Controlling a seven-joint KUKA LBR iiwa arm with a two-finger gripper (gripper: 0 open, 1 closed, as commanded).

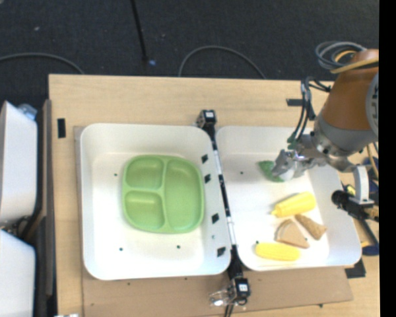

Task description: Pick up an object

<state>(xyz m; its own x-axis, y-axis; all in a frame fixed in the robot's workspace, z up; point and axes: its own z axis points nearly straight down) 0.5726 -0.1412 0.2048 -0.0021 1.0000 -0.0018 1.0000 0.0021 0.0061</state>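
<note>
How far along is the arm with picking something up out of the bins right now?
Done: the arm has reached into the right bin, and its hand is low over a small green object near the bin's far side. In hand: nothing visibly gripped; whether the hand has closed on it is unclear. Left: grasp and lift. The yellow pieces and tan wedges lie untouched; the green tray sits in the left bin.
</note>
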